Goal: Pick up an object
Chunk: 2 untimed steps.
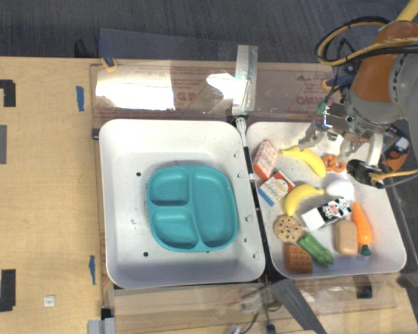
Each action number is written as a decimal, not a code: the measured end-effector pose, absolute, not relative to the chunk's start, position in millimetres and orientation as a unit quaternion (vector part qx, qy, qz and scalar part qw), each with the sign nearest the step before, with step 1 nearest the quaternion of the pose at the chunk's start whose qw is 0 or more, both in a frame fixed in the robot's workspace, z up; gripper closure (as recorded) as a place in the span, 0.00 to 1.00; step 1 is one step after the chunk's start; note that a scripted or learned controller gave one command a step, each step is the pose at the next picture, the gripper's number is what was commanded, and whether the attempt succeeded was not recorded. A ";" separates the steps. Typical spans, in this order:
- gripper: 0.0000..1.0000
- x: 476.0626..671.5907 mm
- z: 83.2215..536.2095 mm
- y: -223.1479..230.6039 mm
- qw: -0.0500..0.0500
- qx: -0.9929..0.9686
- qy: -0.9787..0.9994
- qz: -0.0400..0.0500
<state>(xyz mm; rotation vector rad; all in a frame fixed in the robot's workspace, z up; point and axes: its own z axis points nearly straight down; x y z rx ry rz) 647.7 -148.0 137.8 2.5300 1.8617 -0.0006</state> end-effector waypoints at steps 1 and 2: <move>0.00 628.9 107.0 -160.6 -0.002 0.770 0.638 -0.002; 0.00 637.5 85.9 -162.0 0.000 0.755 0.656 0.000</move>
